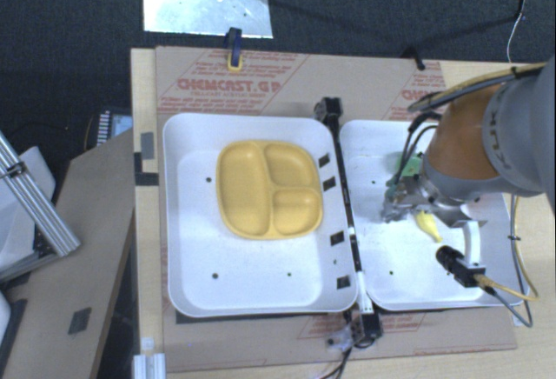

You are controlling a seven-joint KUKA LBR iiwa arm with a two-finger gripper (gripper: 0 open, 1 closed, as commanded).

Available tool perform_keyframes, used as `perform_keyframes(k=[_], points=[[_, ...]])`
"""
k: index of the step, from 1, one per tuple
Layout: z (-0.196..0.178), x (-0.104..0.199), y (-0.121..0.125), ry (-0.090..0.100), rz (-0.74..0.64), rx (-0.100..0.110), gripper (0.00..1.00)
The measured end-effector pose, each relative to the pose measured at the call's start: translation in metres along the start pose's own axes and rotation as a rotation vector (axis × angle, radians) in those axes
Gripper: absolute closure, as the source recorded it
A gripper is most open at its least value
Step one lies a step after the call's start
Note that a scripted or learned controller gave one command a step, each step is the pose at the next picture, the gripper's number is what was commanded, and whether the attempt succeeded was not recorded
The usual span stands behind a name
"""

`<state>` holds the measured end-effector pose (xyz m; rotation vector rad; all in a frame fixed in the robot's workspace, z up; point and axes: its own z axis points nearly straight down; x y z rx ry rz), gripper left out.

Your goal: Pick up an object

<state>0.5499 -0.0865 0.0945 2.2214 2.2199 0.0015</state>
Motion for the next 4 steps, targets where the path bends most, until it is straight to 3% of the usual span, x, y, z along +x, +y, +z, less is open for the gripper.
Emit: perform_keyframes(k=[2,3,4], points=[[-0.108,0.004,0.004,-0.001,-0.005,-0.006,1.0],[-0.123,0.004,0.005,0.0,-0.005,-0.002,1.0],[-0.134,0.049,0.032,0.001,-0.009,-0.003,1.0]])
